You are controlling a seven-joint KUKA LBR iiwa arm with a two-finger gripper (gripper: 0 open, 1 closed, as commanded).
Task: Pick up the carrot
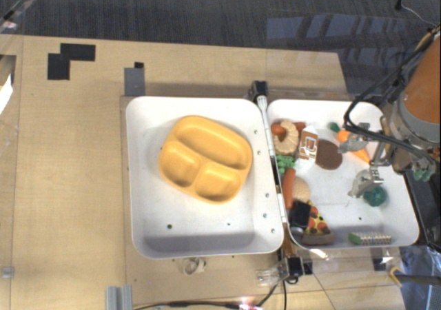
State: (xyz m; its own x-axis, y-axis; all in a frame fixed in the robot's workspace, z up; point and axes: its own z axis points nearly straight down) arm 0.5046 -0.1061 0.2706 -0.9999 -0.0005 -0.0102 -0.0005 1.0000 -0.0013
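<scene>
Near right edge of right shallow white bin [412, 233]: metal two-finger gripper [364, 184], grip state indeterminable, beside teal round object [375, 196]. Small orange carrot [360, 153] near bin's back edge, apart from gripper.

fixed overhead camera, slanted down, both bins [138, 184]

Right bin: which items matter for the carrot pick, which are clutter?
Job:
carrot, orange, beside the gripper
gripper

Clutter:
yellow divided tray in the left bin
teal ball
hot dog
pizza slice
brown cookie
</scene>
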